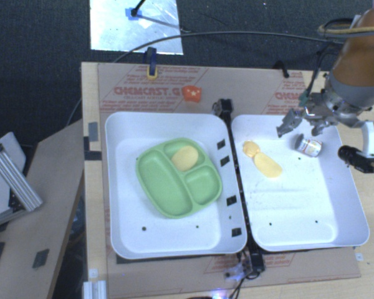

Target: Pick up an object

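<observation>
Divided plate (pixel 168 195) in left bin (pixel 121 167), jar (pixel 309 146) in right bin (pixel 336 223).

We're seeing the arm (pixel 355 55) coming in from the right, orange band sitting above the grey wrist. The gripper (pixel 305 124) is hanging low, pointing down and to the left, with its fingers (pixel 288 124) spreading apart, gripping nothing between them.
</observation>
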Tool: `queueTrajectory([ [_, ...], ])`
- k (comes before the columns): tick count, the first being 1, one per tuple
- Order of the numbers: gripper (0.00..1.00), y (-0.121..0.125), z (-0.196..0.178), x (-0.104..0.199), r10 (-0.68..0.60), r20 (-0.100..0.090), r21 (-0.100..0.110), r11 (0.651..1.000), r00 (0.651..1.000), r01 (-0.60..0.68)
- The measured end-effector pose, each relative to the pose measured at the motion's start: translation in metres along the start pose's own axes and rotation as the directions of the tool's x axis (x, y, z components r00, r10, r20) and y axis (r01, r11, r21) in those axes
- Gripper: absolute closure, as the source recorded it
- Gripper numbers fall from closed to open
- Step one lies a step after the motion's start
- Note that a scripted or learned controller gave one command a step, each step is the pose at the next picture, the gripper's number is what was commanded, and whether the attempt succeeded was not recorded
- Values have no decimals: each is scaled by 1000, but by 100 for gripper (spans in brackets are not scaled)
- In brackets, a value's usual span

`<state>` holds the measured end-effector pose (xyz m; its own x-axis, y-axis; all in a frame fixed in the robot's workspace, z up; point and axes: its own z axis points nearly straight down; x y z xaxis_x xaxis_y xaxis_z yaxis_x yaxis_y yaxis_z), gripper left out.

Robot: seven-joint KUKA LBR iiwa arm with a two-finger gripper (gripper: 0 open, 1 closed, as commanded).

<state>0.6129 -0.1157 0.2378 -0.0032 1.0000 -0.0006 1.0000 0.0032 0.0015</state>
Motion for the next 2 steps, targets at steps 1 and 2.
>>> queueTrajectory([
  [1,0,-2,62,0,2,-1,4,1000,1000,-2],
  [2,0,4,120,7,-2,-1,4,1000,1000,2],
])
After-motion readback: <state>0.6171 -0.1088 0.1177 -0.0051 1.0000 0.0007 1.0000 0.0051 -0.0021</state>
